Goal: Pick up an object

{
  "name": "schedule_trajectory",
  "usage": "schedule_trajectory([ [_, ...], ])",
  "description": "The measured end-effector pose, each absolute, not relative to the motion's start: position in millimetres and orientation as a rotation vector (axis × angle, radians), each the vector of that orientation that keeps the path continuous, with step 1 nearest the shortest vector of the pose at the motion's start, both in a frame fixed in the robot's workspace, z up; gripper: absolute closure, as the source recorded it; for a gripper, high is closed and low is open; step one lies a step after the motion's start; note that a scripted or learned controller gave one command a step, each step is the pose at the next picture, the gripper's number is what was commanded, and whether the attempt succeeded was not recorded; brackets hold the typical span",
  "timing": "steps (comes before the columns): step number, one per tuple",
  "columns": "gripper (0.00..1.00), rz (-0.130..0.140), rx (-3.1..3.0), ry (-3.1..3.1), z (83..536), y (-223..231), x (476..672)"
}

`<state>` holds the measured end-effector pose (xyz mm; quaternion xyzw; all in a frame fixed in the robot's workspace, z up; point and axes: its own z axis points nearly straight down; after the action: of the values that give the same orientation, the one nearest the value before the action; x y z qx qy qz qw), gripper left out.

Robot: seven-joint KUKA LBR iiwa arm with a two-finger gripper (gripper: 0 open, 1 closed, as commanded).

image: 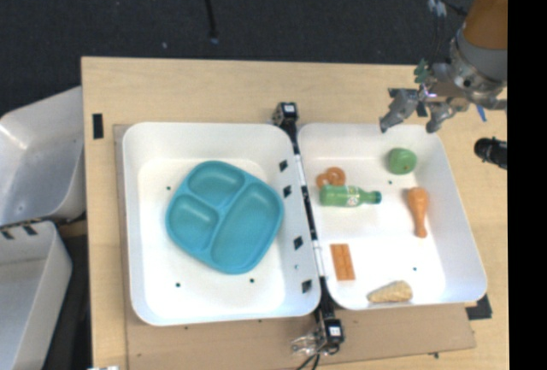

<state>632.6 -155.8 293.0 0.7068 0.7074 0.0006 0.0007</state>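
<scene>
Green ball (pixel 401 160) sits in the far part of the right bin (pixel 461 261), nearest of all the loose pieces to the gripper (pixel 414 119), so it looks the likeliest thing to go for. The gripper hangs over the bin's far rim with its two fingers spread apart and nothing between them. Below the ball lies an orange drumstick-shaped toy (pixel 417 209); to its left a green bottle (pixel 349 197) lies on its side, touching a small orange ring (pixel 332 178). Nearer the camera are a flat orange block (pixel 342 261) and a tan wedge (pixel 390 293) close to the near wall. The left bin (pixel 137 274) holds a blue divided plate (pixel 225 215). To do the pick well, the arm should probably come straight down with the ball centred between the fingers, since a round thing will likely roll away if one finger arrives first. Going low enough to close around its widest part seems wise, while keeping clear of the drumstick and the bin wall.
</scene>
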Motion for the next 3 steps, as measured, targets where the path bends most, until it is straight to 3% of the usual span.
schedule_trajectory([
  [3,0.0,-0.005,2.221,2.22,149,-152,637.6],
])
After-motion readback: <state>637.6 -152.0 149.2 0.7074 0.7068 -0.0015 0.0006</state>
